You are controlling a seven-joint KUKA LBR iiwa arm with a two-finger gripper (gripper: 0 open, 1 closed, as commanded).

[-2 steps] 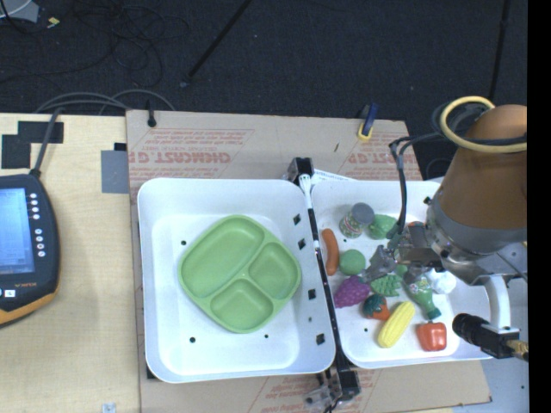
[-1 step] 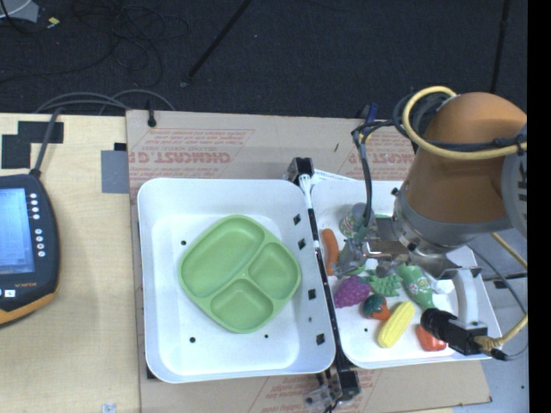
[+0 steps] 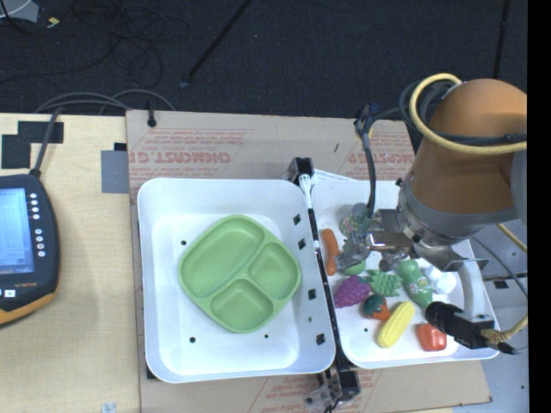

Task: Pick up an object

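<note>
Closest to the lens looms the arm's orange band [image 3: 472, 136], and below it the pincer [image 3: 357, 252] hangs low over the right bin [image 3: 482, 355], down among the toy food. You cannot tell from this angle whether the pincer is spread or pressed together — the wrist and its metal fittings crowd the spot — and nothing shows plainly pinched in it. So count the pick as not yet done, as far as you can see.

What could be picked lies close about it. An orange toy carrot [image 3: 328, 246] lies just beside the pincer, on the side toward the divider [image 3: 312, 256] between the bins. A purple bunch of toy grapes [image 3: 351, 292] lies just past it toward the bench's near edge. Farther that way you have a green leafy toy [image 3: 385, 282], a yellow corn cob [image 3: 395, 323] and a red piece [image 3: 431, 338]. All of them rest on the bin floor.

Well apart from the pincer, across the divider, the green divided plate [image 3: 239, 272] lies in the left bin [image 3: 164, 317] and plays no part here.

Judging from this, the approach looks made, while the closing, the lift and the proof of a hold are all left. Carrot and grapes seem the likeliest targets, but which one the pincer is set on you cannot tell.
</note>
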